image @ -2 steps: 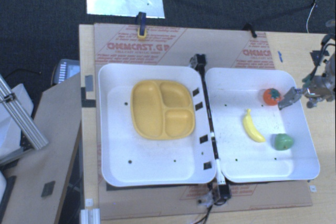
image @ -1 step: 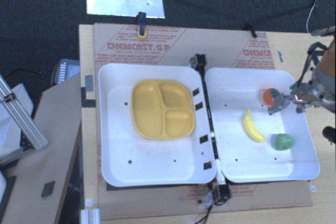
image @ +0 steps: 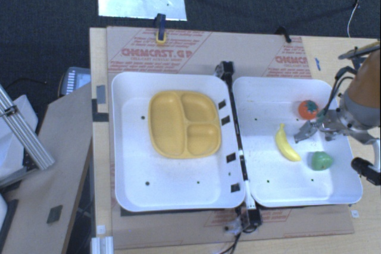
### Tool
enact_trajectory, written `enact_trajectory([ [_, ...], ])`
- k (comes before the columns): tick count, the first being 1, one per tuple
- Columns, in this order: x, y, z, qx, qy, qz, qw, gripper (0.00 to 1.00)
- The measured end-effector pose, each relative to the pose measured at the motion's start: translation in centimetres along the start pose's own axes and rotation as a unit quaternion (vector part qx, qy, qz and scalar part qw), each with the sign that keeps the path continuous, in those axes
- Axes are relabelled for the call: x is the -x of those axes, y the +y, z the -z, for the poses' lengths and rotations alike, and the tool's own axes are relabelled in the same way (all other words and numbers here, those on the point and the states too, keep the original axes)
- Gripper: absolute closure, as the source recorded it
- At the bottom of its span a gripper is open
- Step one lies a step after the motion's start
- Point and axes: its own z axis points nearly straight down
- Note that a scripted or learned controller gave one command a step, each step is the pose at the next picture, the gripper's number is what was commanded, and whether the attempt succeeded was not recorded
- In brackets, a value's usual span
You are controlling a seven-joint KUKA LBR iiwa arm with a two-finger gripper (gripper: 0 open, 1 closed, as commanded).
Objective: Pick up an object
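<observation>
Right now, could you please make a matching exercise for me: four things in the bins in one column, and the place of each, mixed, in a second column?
Things:
1. yellow divided plate
2. banana
3. orange round fruit
4. green object

Places:
A. right bin, nearest its front edge
B. left bin
C. right bin, farthest back
D. right bin, just left of the gripper

Pairs: 1-B, 2-D, 3-C, 4-A
</observation>
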Motion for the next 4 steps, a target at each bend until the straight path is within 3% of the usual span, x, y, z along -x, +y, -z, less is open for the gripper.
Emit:
enact_trajectory([
  [1,0.0,0.0,-4.9,0.001,-0.001,0.000,1.0000,0.00],
  [2,0.0,0.2,-3.6,0.004,-0.002,0.000,1.0000,1.00],
  [4,0.0,0.8,5.3,0.005,-0.001,0.002,1.0000,1.00],
])
